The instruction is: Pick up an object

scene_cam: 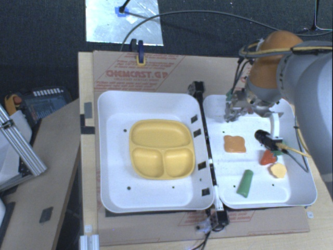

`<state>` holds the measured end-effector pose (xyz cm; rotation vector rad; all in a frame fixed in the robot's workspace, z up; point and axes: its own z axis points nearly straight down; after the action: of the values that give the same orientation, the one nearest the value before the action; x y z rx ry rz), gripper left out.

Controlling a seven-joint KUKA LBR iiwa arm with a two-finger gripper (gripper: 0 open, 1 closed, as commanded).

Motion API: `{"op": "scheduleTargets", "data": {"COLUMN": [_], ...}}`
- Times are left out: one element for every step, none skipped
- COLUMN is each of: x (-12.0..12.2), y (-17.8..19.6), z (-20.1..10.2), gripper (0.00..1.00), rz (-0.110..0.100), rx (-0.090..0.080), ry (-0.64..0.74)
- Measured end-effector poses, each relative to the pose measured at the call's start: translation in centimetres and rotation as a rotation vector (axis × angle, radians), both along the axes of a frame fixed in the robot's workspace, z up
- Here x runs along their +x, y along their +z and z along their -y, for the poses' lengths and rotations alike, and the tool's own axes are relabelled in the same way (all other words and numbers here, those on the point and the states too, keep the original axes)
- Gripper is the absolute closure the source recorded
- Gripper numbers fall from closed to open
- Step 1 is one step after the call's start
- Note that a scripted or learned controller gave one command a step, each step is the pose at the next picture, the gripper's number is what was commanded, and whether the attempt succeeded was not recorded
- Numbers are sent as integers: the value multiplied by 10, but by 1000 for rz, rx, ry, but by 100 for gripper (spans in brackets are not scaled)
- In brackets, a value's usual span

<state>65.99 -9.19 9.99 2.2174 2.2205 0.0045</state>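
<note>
The likeliest pick looks to be the orange toast-shaped piece (234, 144), lying flat in the middle of the right bin (304, 194), towards its left wall. It looks like a light, stiff plastic toy, thin and low, so I'd judge it slippery and best pinched across its narrow width, edge to edge, from straight above. The gripper (231, 112) hangs just beyond it on the far side, low over the bin floor; from here I cannot tell whether it is spread or closed. Nearer lies a green cylinder (245, 183), and to the right a red piece (267, 158) touching a yellow piece (279, 171). The left bin (112, 139) holds a yellow divided tray (158, 149).
</note>
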Motion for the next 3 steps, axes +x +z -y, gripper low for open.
{"op": "scheduleTargets", "data": {"x": [5, 7, -18], "y": [58, 114, 106], "z": [-10, -10, -58], "gripper": [100, 100, 100], "rz": [3, 4, -5], "rx": [0, 0, 1], "ry": [3, 4, 6]}}
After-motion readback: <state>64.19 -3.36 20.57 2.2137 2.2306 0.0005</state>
